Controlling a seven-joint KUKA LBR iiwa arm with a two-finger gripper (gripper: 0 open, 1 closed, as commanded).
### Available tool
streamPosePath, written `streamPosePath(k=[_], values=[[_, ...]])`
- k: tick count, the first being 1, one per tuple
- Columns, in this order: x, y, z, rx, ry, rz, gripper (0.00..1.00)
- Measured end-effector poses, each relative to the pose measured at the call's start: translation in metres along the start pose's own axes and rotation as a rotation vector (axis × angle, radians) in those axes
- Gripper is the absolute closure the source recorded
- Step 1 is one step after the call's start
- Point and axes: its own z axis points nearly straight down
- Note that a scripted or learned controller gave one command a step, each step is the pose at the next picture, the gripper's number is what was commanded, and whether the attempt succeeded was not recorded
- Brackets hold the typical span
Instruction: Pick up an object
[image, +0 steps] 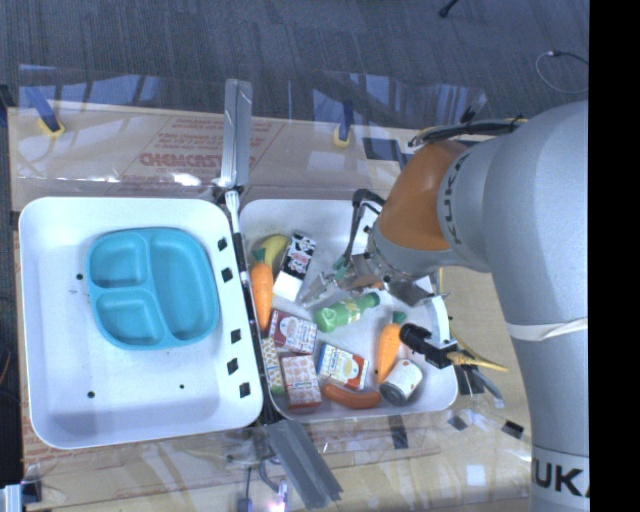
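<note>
Jaws' state unclear; gripper (345, 283) over right bin (330, 212) (toy food); left bin (50, 400) holds blue tray (152, 285).

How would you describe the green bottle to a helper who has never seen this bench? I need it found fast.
Look in the right-hand white bin, the crowded one. Near its middle, just below the arm's pincer, lies the green bottle on its side. It is the one green item there, between two orange carrots.

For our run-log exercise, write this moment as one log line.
arm: over right bin | gripper: low among items, by green bottle | grasp: unconfirmed | left bin: blue divided plate
</note>
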Motion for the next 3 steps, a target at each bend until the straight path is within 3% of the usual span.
streamPosePath(k=[1, 2, 3], values=[[-0.001, 0.000, -0.007, 0.002, -0.001, -0.001, 1.00], [-0.001, 0.000, -0.007, 0.002, -0.001, -0.001, 0.00], [-0.023, -0.042, 0.007, -0.001, 0.002, 0.144, 0.00]])
